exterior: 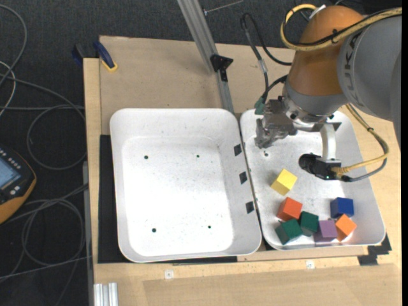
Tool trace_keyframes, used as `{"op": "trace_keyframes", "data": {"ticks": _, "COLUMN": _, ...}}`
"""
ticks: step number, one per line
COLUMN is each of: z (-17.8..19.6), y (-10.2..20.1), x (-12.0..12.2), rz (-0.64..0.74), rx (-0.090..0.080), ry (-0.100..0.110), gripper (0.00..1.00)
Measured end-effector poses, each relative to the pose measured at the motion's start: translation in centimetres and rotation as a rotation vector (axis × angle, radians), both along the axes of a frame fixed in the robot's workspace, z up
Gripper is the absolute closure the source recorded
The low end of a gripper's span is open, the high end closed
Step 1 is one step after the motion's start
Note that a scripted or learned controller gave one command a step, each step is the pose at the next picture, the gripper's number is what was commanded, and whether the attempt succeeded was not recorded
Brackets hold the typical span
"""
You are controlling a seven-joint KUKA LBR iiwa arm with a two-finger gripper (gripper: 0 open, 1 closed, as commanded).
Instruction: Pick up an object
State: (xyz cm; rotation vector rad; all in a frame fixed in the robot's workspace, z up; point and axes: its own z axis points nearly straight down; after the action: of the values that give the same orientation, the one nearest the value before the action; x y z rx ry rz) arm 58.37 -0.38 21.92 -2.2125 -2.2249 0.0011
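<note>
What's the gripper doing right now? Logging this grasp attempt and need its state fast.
Gripper: above the right bin, up-left of the yellow block, with nothing visibly held; open or shut cannot be told.

no legible text; dark lettering on the arm's grey link [377, 62] is cut off, unreadable.

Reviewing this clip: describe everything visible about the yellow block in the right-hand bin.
The yellow block is a small cube, matte and solid-coloured, maybe wood or foam. It rests on the floor of the right bin, turned so its corners point diagonally in the camera view. It stands alone, apart from the cluster of coloured blocks nearer the bin's front edge, and touches only the bin. The gripper hangs above and behind it, not in contact.
</note>
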Motion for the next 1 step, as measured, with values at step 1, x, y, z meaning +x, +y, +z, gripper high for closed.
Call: {"op": "trace_keyframes", "data": {"ticks": 1, "z": -0.07, "y": 4.02, "x": -2.65, "rz": -0.001, "rx": 0.0, "ry": 0.001, "gripper": 1.0}}
